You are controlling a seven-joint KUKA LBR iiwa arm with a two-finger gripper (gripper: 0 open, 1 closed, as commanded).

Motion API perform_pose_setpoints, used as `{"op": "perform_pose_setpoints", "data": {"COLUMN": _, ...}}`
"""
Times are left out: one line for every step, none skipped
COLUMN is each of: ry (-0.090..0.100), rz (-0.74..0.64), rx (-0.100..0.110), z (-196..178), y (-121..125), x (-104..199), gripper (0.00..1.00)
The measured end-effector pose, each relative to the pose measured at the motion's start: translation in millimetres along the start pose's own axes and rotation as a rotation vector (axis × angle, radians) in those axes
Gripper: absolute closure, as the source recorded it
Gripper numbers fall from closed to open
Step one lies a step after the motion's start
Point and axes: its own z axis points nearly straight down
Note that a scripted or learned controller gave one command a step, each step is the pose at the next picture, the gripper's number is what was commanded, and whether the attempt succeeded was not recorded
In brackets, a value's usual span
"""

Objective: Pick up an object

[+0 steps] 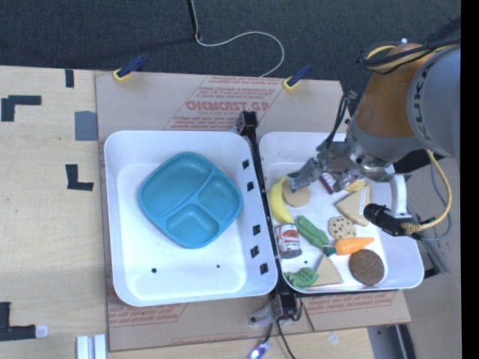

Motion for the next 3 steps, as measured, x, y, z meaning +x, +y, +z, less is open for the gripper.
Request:
{"op": "perform_pose_setpoints", "data": {"ry": 0.002, "rz": -0.004, "rx": -0.002, "z": -56, "y": -62, "x": 74, "gripper": 0.00}}
{"op": "perform_pose_setpoints", "data": {"ry": -0.001, "rz": 0.002, "rx": 0.003, "z": -62, "y": -60, "x": 70, "gripper": 1.00}}
{"op": "perform_pose_setpoints", "data": {"ry": -0.002, "rz": 0.003, "rx": 0.005, "z": -6, "y": -60, "x": 94, "gripper": 1.00}}
